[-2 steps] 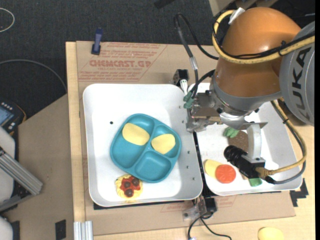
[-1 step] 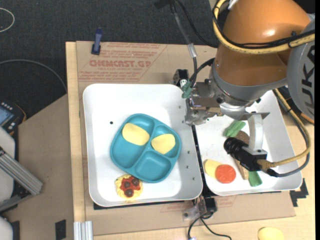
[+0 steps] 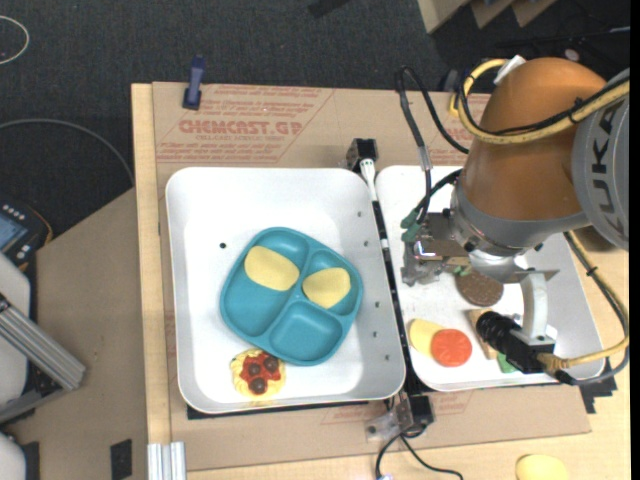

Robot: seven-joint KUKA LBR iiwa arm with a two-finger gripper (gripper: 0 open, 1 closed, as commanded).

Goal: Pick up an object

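We see our gripper (image 3: 500, 290) low in the right bin (image 3: 588, 290), cannot tell how it is set, and fear it may bump and miss the brown disc (image 3: 481, 288) or the orange disc (image 3: 451, 347) at 7 o'clock.

The arm (image 3: 535, 158) reaches in from the right (orange band uppermost), wrist bent downward over the bench.

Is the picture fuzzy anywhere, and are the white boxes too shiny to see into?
In the camera view, the blue plate in the left bin looks sharp, and that bin is bright white without hiding anything. The right bin is darker where the arm shades it, and the orange arm, close to the camera, looks a little soft.
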